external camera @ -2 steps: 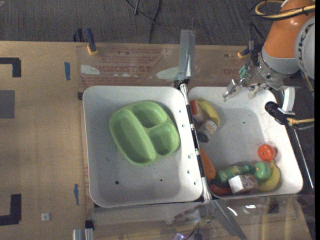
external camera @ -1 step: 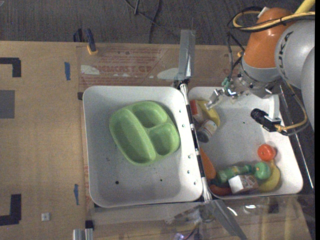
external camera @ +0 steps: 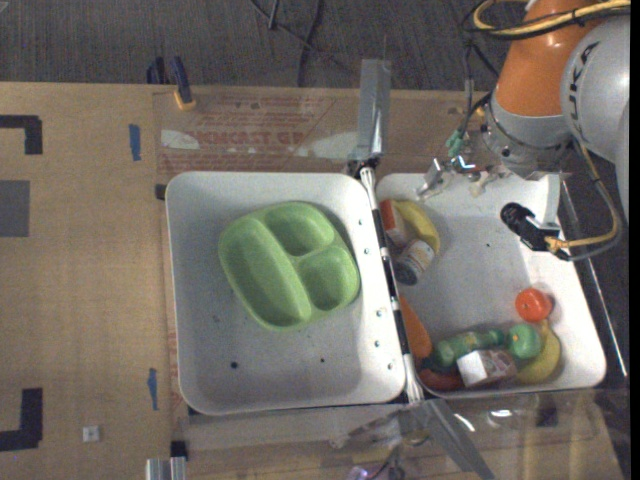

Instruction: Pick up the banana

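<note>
Banana waits in the right bin, arm parked above the far rim

Nearest to me, I see a heap of toy food [external camera: 490, 356] in the near corner of the right bin [external camera: 590, 353]; further, the banana [external camera: 418, 223] leans on the dividing wall, just beside a small can [external camera: 412, 259], so I judge a grasp there is tight. The left bin [external camera: 190, 298] carries a green tray [external camera: 290, 263]. At the far rim hovers the end effector [external camera: 455, 171]; I cannot tell its opening, and I see nothing in it.
</note>
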You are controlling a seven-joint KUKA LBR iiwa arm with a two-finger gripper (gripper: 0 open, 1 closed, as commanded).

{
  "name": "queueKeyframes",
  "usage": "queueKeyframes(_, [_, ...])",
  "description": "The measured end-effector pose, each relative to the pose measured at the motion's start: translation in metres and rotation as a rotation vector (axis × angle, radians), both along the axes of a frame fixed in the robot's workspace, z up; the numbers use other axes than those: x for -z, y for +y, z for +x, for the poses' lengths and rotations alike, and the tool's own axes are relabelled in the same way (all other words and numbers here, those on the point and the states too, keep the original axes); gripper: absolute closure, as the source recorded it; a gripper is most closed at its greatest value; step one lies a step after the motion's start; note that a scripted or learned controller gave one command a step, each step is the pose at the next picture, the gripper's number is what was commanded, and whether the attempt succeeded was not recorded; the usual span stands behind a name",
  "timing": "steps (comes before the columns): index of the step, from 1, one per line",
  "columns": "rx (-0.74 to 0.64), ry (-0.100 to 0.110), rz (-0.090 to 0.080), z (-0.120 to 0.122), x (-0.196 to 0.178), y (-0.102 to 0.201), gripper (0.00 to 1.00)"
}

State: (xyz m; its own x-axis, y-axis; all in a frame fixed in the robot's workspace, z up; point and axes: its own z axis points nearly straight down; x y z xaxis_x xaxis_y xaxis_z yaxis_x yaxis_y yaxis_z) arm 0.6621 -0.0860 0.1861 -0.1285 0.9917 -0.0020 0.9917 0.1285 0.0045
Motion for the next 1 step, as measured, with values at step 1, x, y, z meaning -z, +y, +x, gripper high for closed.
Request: queueKeyframes(1, [-0.049, -0.003, -0.001, -0.0038, 0.0978, -0.0099, 0.0])
